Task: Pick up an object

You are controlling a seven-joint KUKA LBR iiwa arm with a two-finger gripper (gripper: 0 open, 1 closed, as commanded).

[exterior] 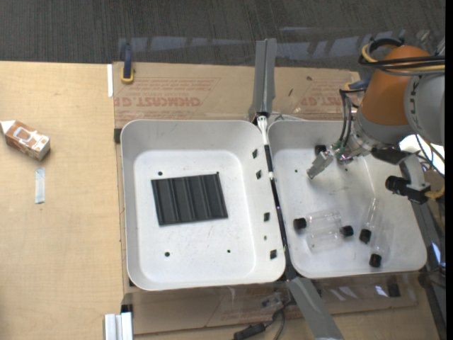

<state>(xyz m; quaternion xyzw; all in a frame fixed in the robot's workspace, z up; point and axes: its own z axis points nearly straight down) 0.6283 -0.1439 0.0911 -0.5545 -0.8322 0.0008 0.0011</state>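
Observation:
My gripper [322, 161] hangs over the upper left part of the right bin [297, 261], below the orange-banded wrist [386, 94]. Nothing visible is held in it. Several clear plastic bottles with black caps lie in the right bin's lower half: one [320, 222] with its cap to the left, one [327, 241] just below it, and two slim ones [371, 218] [381, 250] further right. They lie below the gripper and apart from it. A black ribbed rectangular pad [189, 197] lies flat in the middle of the left bin [134, 261].
A metal divider post [265, 76] rises between the bins at the back. A small orange-and-white box [27, 140] and a thin strip [39, 187] lie on the wooden bench at the far left. Cables and a black fitting [398, 184] hang by the arm on the right.

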